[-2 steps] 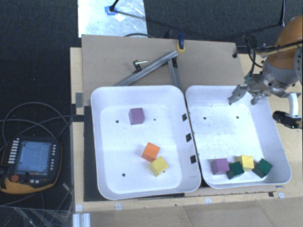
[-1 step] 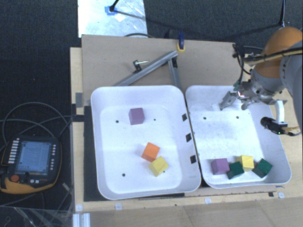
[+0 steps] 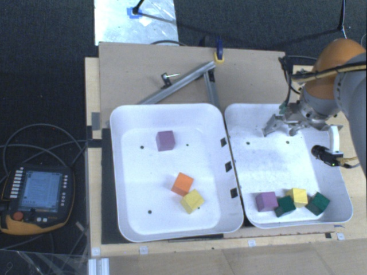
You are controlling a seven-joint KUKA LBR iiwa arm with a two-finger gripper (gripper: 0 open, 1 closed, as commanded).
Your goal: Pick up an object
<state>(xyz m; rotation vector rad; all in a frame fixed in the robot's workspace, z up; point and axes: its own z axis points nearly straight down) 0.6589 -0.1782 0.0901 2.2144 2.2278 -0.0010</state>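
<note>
My gripper (image 3: 282, 128) hangs over the far part of the right bin (image 3: 287, 159), its fingers spread open with nothing between them. Along that bin's near edge lie a purple cube (image 3: 266, 200), a dark green cube (image 3: 284, 205), a yellow cube (image 3: 299, 196) and another green cube (image 3: 317, 202), all well in front of the gripper. The left bin (image 3: 132, 171) holds a purple cube (image 3: 165, 140), an orange cube (image 3: 182, 183) and a yellow cube (image 3: 192, 201) touching the orange one.
A metal bar (image 3: 178, 82) lies slantwise on the cardboard behind the left bin. A teach pendant (image 3: 34, 196) with cables sits on the floor at the left. A foil sheet (image 3: 135, 13) lies at the back.
</note>
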